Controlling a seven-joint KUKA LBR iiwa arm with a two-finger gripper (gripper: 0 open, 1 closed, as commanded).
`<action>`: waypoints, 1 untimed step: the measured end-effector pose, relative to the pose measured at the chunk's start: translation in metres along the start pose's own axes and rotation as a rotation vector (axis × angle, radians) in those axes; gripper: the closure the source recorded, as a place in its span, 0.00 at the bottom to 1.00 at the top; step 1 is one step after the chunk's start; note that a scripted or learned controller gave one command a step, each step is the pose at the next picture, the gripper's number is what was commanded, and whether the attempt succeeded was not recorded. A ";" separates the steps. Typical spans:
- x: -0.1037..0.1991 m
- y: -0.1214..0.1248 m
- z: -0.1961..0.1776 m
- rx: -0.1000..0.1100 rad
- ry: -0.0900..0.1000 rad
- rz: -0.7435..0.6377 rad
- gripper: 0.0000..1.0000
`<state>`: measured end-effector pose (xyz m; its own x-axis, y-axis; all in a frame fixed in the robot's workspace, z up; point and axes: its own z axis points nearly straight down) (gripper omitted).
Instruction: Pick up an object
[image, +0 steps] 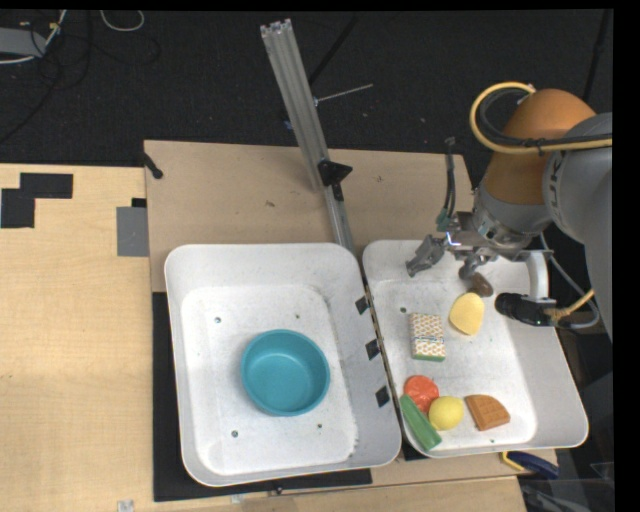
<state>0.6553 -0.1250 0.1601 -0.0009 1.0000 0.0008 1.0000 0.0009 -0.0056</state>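
On the wooden bench, the right bin (545, 395) holds a pale yellow object (466, 313) just below the gripper (450, 262), whose spread fingers (424, 256) grasp nothing, beside a patterned box (427, 336) without legible writing.
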 end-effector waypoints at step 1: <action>0.001 0.003 0.043 -0.002 0.000 0.000 0.00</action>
<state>0.6579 -0.1239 0.1169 -0.0009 1.0000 0.0003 1.0000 0.0009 -0.0039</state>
